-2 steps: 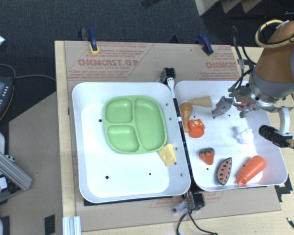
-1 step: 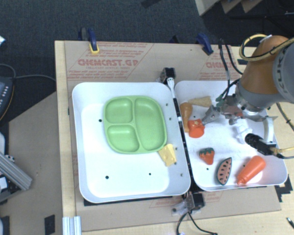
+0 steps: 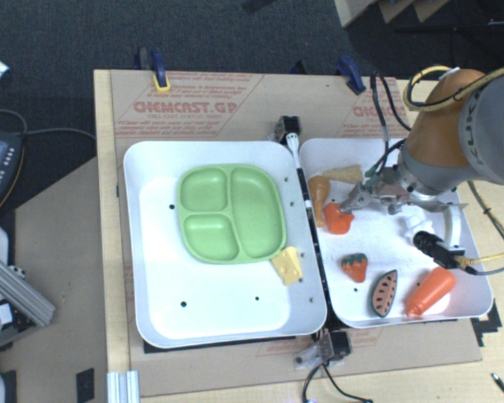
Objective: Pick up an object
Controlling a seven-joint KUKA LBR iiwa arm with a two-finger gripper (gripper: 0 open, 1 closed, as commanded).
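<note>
A strawberry (image 3: 354, 266), watermelon slice (image 3: 385, 293) and carrot (image 3: 430, 290) lie at lower right. The gripper (image 3: 346, 209) reaches in from the right, touching a small red-orange piece (image 3: 338, 217); its grip cannot be told.

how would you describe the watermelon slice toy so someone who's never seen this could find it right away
Start at the right white bin and go to its near edge. The watermelon slice lies there, just left of the orange carrot and right of the small strawberry. It alone is a flat wedge with a red face, dark seeds and a green rind.
</note>
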